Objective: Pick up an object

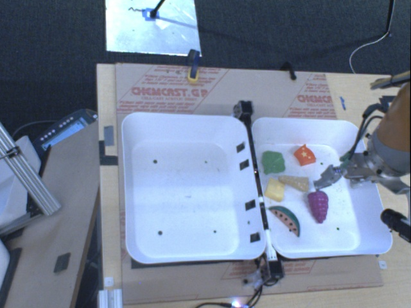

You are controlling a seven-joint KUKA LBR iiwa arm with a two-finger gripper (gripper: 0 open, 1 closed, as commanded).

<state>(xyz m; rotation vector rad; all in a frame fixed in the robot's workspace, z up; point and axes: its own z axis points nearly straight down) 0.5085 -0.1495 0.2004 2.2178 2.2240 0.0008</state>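
Note:
The right bin (350, 236) holds several toy foods: a green pepper (273, 162), an orange-red piece (304, 154), a yellow block (275, 189), a tan wedge (296, 183), a purple grape bunch (318, 205) and a watermelon slice (286, 219). My gripper (325, 176) reaches in from the right, low over the bin, just above the grapes and right of the tan wedge. Nothing shows between its fingers.
The left bin (186, 236) stands beside the right one, with a black clipped divider (255, 191) between them. Both rest on a cardboard sheet (173, 88). A reflective plate (151, 18) lies at the back, and a cable (369, 40) runs at the back right.

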